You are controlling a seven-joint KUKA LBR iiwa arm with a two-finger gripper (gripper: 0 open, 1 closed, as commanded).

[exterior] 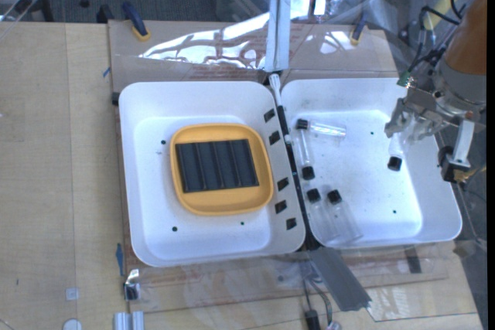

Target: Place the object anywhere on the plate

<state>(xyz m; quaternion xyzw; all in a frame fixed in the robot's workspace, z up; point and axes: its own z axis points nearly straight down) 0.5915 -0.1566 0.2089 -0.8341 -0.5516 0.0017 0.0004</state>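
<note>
The yellow plate (222, 168) is seen in the left bin (139, 166); clear vials (321, 128) lie in the right bin (441, 220). The state of the jaws cannot be told.

The arm (472, 50) is running off the right edge above the end effector (421, 124), whose fingers are blurring together
</note>
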